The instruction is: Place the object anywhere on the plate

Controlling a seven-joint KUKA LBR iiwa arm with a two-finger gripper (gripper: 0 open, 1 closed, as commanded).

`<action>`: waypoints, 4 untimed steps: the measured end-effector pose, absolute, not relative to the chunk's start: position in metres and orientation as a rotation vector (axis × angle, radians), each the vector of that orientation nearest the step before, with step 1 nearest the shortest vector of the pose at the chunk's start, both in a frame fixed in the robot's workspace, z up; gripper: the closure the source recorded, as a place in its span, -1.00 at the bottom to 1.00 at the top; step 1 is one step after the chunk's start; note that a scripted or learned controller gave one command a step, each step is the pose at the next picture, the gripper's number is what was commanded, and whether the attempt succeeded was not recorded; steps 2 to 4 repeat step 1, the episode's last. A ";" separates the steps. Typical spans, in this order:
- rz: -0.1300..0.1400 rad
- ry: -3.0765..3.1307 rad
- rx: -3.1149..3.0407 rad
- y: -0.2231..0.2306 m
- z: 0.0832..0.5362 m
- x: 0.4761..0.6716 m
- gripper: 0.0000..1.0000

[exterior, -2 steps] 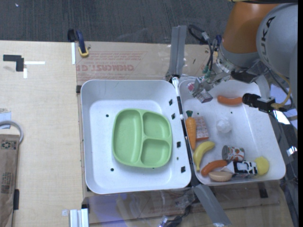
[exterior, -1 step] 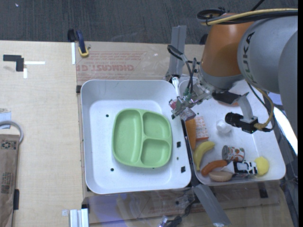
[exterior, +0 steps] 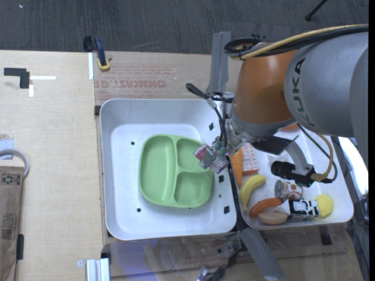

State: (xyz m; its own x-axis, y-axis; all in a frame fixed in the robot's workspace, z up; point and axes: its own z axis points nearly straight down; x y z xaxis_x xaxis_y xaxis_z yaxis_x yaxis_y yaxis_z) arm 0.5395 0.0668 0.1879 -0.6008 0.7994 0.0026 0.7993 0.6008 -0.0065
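The gripper (exterior: 215, 152) is hovering over the right edge of the green plate (exterior: 161, 171) in the left bin (exterior: 117, 157), and it's gripping what looks like a small pink-and-white packet (exterior: 206, 156), though it's blurry. Over in the right bin (exterior: 343, 212), a banana (exterior: 252, 189) is lying beside a yellow lemon (exterior: 324, 204).

Right bin (exterior: 343, 212), white, taken as landmark. Inside it: banana (exterior: 252, 187) near its left wall; sausage (exterior: 265, 205) just below the banana; small can (exterior: 288, 189) near its middle; yellow lemon (exterior: 324, 204) toward its right side; orange carton (exterior: 237, 163) at its upper left. Brown paper bag (exterior: 10, 206) lies well away to the left of it, at the bench edge.
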 end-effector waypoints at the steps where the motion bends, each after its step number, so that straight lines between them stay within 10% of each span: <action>1: 0.007 -2.806 -1.401 0.067 0.188 0.540 -1.00; 4: 0.007 -2.806 -1.401 0.067 0.188 0.540 -1.00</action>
